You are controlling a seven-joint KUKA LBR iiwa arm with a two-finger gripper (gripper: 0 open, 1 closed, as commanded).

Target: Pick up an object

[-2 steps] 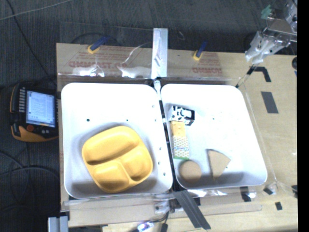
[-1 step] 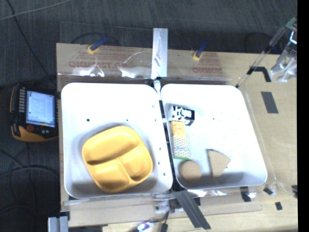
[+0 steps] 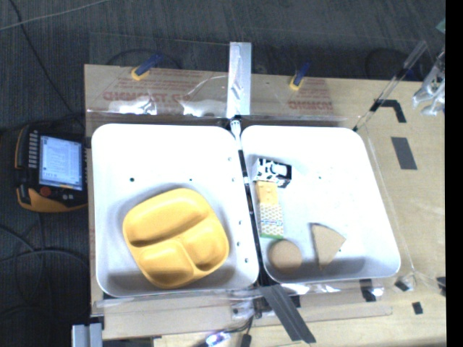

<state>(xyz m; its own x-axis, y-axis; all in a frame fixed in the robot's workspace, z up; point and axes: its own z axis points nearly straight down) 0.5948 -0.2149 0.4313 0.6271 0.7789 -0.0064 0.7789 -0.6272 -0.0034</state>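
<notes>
A yellow divided plate (image 3: 173, 236) lies in the left bin (image 3: 116, 150), towards its front. In the right bin (image 3: 347, 165), several small things sit near the left wall. A black-and-white item (image 3: 273, 170) is furthest back. In front of it lies a narrow yellow and green packet (image 3: 269, 208). A round tan disc (image 3: 284, 254) rests at the front left corner. A tan wedge-shaped piece (image 3: 327, 242) lies to the right of the disc, apart from it.
A metal upright (image 3: 239, 78) stands behind the divider between the bins. A control pendant with a lit screen (image 3: 52, 166) lies on the floor left of the bench. A metal fixture (image 3: 431, 85) sits at the bench's far right corner.
</notes>
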